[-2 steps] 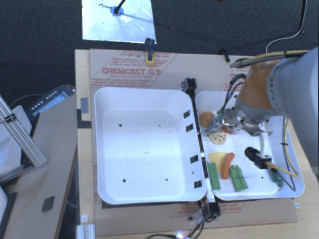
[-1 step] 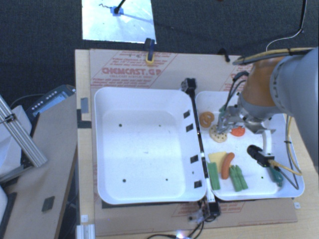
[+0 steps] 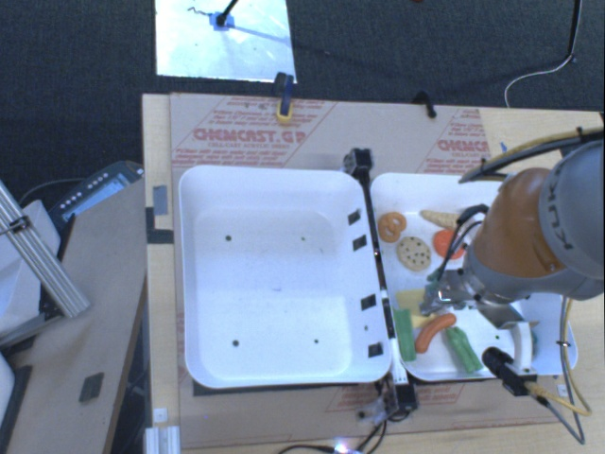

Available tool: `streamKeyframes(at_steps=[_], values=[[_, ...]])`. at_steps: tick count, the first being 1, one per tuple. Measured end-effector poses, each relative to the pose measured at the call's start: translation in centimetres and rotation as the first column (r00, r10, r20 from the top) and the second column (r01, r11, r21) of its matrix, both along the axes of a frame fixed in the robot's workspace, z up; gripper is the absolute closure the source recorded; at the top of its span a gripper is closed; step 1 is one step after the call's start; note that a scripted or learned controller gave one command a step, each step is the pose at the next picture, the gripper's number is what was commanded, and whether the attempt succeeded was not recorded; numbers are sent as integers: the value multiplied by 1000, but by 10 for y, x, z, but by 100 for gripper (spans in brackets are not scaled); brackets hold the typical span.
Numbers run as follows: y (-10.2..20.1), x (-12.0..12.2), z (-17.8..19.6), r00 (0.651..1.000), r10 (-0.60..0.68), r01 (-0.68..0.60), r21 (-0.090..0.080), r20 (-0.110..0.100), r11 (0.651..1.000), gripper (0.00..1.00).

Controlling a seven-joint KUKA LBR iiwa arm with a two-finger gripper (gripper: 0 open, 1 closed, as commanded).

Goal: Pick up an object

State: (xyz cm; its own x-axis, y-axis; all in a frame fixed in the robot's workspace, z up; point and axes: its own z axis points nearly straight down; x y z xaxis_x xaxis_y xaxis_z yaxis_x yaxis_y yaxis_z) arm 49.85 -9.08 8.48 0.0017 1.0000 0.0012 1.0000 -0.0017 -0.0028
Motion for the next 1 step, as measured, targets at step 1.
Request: streamKeyframes(at_steps=[1], values=[[-28,80,31,1000,7,-7,-5,14,1000,100]])
